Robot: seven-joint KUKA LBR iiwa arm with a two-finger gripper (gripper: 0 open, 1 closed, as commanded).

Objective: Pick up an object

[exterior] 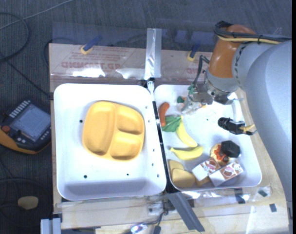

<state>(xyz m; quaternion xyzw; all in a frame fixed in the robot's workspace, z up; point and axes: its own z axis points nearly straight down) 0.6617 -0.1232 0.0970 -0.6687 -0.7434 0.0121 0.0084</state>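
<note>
the right bin (252,177) holds a scatter of toy food. a small carrot (164,109) lies against its left wall, with a green leafy piece (173,123) just below it. two bananas lie near the middle: the upper banana (185,136) slants, and the lower banana (188,153) lies nearly flat beside it. a tan bread-like lump (181,175) sits in the near left corner. two small white cartons (220,170) with red print lie beside it, and a black piece (230,148) rests just above them.

The gripper (193,101) is hovering low over the right bin (245,130), with bananas (186,143) lying just below-left of it.
</note>
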